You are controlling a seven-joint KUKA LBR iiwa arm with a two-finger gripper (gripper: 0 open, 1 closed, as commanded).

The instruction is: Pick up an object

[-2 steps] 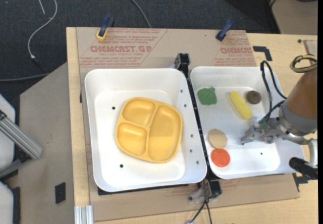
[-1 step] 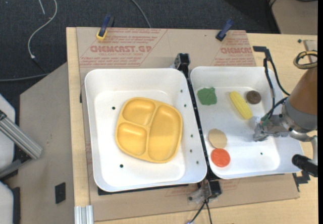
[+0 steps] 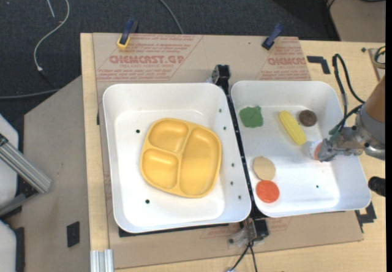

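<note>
claw: (image 3: 324, 149) low in the right bin (image 3: 288, 90), at its right wall, arm coming in from the right edge. Fingertips too blurred to read; can't tell how far open, or whether anything is held. There's a reddish-grey smudge at the tip, could be claw parts or a small item, unclear.
target options: all loose in the right bin, all left of the claw.
corn: (image 3: 292, 127) closest candidate, just up-left of the claw. Long axis runs far-left to near-right, so its near end points roughly at the claw. My pick; jaws should close across the short width, i.e. square to that axis.
brown ball: (image 3: 307, 118) touching or just beside the corn's far end, far-left of the claw. Likely to get nudged if the approach runs long.
beige disc: (image 3: 264, 168) left and slightly nearer than the claw, well apart from it.
red disc: (image 3: 267, 192) just near-side of the beige disc, almost touching. Flat, looks hard to pinch.
green piece: (image 3: 251, 116) far-left corner area of the right bin, furthest from the claw.
left bin: (image 3: 122, 99) holds the yellow tray (image 3: 181, 157); not in play given reach.
key relation: corn lies a short move left and far from the claw, no item between them.
progress: judged not yet picked; no object seen lifted.
</note>
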